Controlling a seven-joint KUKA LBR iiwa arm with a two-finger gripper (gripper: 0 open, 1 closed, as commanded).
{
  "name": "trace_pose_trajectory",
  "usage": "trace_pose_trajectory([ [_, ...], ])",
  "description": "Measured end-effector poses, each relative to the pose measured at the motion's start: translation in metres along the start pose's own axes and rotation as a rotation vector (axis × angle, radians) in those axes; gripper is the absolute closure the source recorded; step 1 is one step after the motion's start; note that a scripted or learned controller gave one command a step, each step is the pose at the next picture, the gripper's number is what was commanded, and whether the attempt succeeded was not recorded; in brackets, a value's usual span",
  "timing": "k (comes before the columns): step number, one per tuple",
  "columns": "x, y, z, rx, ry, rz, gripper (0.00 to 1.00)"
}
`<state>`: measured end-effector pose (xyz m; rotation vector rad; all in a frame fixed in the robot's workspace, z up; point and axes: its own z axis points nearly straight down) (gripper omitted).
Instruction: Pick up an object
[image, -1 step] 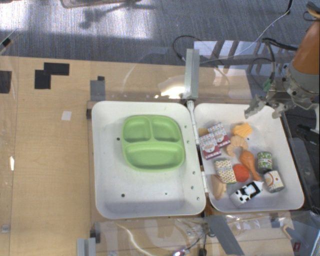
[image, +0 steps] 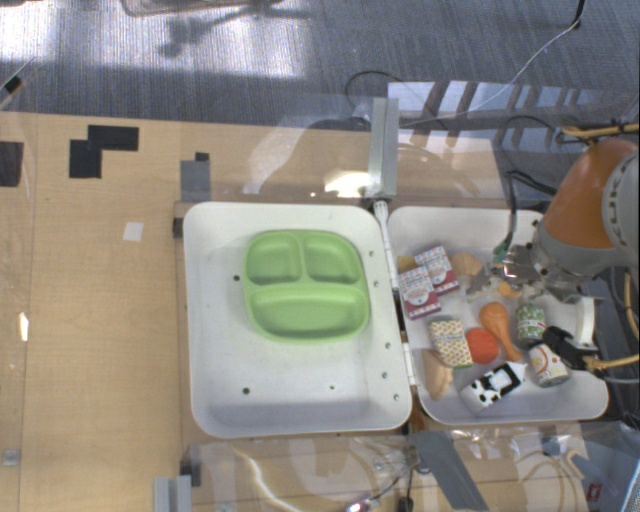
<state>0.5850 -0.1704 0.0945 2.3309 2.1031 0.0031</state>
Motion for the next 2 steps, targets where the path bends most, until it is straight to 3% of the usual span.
trace_pose_trajectory([
  [1,0.0008,0.0018,-0.0116,-0.005,0.001,0.000,1.00],
  [2,0.0008,0.0018,-0.0115,-0.005,0.001,0.000,0.00],
])
